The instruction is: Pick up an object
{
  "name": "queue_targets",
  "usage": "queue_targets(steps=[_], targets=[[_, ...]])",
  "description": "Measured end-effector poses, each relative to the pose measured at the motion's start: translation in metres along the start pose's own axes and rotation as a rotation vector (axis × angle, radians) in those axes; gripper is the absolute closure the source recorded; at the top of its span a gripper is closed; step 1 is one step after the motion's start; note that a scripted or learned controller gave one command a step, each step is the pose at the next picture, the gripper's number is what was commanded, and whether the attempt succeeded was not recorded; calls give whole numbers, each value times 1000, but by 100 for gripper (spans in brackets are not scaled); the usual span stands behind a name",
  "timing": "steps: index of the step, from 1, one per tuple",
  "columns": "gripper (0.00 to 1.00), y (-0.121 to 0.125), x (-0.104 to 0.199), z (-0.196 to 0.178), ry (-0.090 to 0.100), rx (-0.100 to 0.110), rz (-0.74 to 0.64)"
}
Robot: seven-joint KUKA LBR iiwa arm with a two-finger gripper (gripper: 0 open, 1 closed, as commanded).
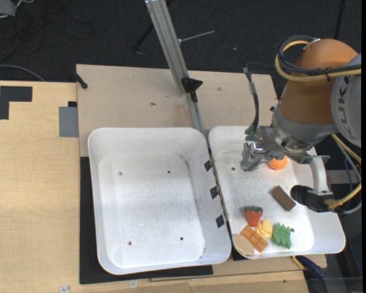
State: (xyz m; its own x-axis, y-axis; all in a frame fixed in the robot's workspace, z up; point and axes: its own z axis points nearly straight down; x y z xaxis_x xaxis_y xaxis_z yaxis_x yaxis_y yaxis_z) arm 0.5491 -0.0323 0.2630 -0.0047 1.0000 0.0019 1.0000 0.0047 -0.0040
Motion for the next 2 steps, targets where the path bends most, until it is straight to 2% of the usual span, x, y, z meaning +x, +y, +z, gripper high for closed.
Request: queue_targets(steps=[1, 2], targets=[[100, 14, 46, 21, 0, 2, 1], [100, 32, 99, 17, 0, -2, 1]])
